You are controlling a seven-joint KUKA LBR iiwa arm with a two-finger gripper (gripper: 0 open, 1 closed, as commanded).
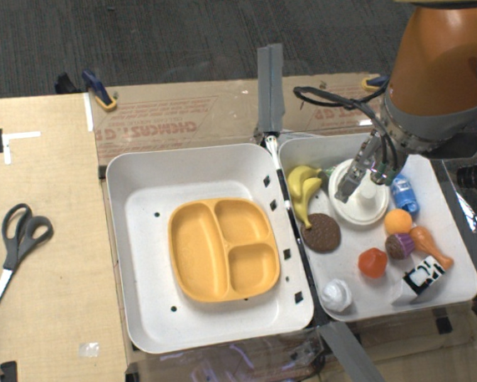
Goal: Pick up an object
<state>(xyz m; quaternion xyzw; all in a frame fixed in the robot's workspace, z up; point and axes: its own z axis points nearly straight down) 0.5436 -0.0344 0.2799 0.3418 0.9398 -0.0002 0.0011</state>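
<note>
white cup (362, 202), fingers (349, 185) over rim

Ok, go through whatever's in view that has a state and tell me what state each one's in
Gripper: low over the white cup, nothing visibly held.
White cup: upright in right bin.
Yellow divided plate: flat in left bin.
Scissors: closed, on the bench.
Bananas: lying beside the bin divider.

The plate (224, 249) is yellow-orange and sits in a white bin (136, 263). The bananas (304, 190) are yellow. The cookie (321, 233) is dark brown. The tomato (373, 262) is red. The carrot (430, 247) is orange. The scissors (18, 241) have black handles. The block (424, 275) is black and white.
</note>
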